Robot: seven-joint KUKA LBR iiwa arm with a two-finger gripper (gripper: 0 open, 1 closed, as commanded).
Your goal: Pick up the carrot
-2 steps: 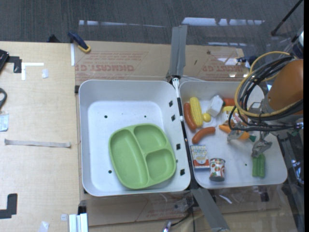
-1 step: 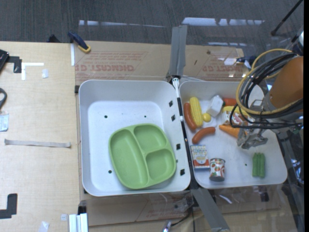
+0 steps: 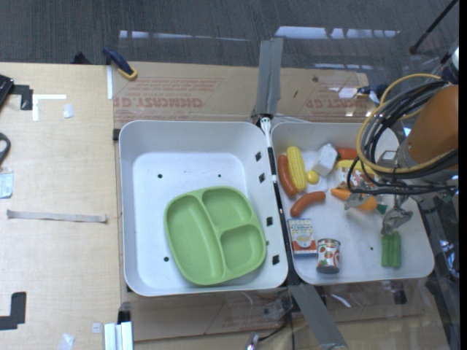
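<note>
pale wood tabletop [image 3: 58,188] fills the left side, with strips of tape and small black fittings scattered on it; beyond its far edge runs dark grey carpet [image 3: 182,6]. two white bins sit side by side on brown cardboard [image 3: 190,93]. the left bin [image 3: 139,159] holds a green divided plate [image 3: 216,233]. the right bin [image 3: 416,261] holds a corn cob [image 3: 295,166], two sausages [image 3: 286,175] [image 3: 307,203], a small carton [image 3: 301,237], a can [image 3: 328,255], a white block [image 3: 324,156] and a green pickle [image 3: 391,251]. the carrot [image 3: 349,193] lies on the bin floor near the middle, just left of the pincer [image 3: 394,219], apart from it as far as i can see. the arm [image 3: 430,133] hangs over the bin's right side, draped in black and yellow cables; whether the pincer is open or closed i cannot tell
</note>
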